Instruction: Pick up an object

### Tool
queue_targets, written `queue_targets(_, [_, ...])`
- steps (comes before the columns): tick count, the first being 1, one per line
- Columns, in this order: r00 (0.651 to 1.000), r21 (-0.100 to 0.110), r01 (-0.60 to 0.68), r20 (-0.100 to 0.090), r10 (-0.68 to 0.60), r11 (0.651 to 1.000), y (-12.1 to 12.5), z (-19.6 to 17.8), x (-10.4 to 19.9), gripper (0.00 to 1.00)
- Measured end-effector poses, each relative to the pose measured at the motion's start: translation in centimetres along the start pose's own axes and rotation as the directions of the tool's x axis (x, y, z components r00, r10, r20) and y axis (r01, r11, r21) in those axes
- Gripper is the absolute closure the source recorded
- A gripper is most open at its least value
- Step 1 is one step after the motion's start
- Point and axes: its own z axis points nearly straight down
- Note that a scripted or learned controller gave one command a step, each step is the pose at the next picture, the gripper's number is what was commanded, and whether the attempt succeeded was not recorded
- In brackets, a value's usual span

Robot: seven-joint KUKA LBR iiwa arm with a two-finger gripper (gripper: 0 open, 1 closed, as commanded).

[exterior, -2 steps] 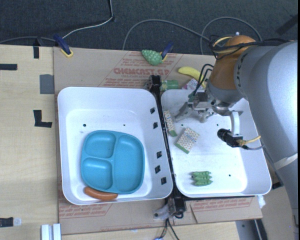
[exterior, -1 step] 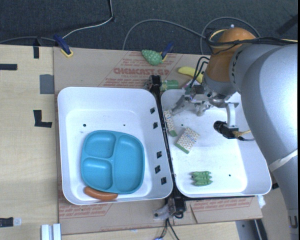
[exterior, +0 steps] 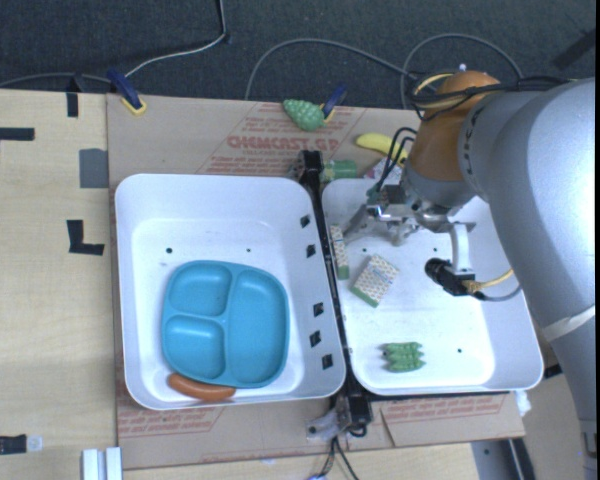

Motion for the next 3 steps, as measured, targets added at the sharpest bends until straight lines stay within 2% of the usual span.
queue_targets(1, [1.0, 0.001, 0.004, -0.006, -0.004, 1.0, 2.6, 0.1, -0.2, 0.0])
queue_targets(2, [1.0, 0.001, 0.002, -0.003, -0.002, 1.0, -1.1, 0.0, -0.1, 0.0])
queue_targets(3, [1.0, 0.001, 0.004, -0.006, -0.004, 1.0, 2.5, 0.1, -0.1, 0.0])
